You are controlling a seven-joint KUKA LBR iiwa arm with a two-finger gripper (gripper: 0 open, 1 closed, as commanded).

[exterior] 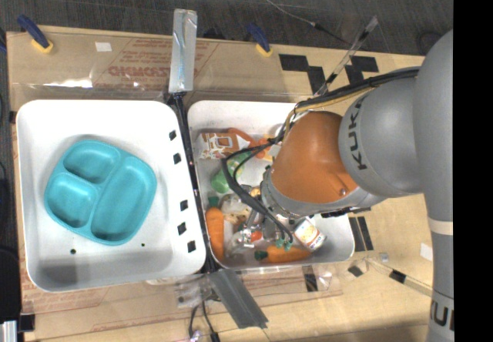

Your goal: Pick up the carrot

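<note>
Jaws could not be read, since the gripper (258, 236) sat low among clutter beneath the orange-banded wrist. Just left of it, the carrot (215, 234) lay against the near-left wall of the right bin (231, 111), apparently not yet gripped. Beyond the gripper lay a carton (219, 145). A teal divided plate (100, 191) rested in the left bin (46, 121), well apart.

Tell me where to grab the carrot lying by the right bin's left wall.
Probably grip the carrot at mid-length, across its narrow width, coming straight down. It lies lengthwise along the right bin's left wall, so the wall-side finger has little room. The hand hovers just beside it.
</note>
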